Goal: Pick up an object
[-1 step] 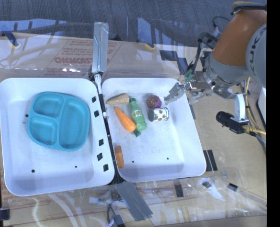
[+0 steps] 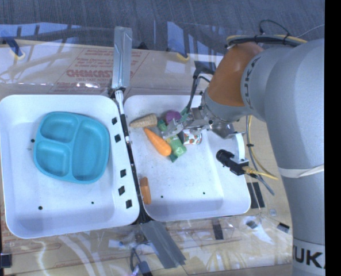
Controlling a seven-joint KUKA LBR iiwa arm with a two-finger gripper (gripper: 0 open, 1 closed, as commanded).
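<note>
My gripper (image 2: 182, 129) is down in the right bin (image 2: 216, 197), over a tight cluster of small objects near its far middle. The cluster holds an orange carrot (image 2: 157, 142), a green piece (image 2: 177, 149), a purple item (image 2: 172, 117) and a small red-and-white item (image 2: 192, 137). A tan cylinder (image 2: 143, 120) lies just left of the cluster. The gripper tip sits among the green, purple and red-and-white items, partly covering them. No object is clearly lifted.
A blue divided plate (image 2: 72, 146) lies in the left bin (image 2: 15, 211). A small orange piece (image 2: 145, 190) rests at the right bin's left wall. A black part (image 2: 230, 161) of the arm hangs over the right bin's right side.
</note>
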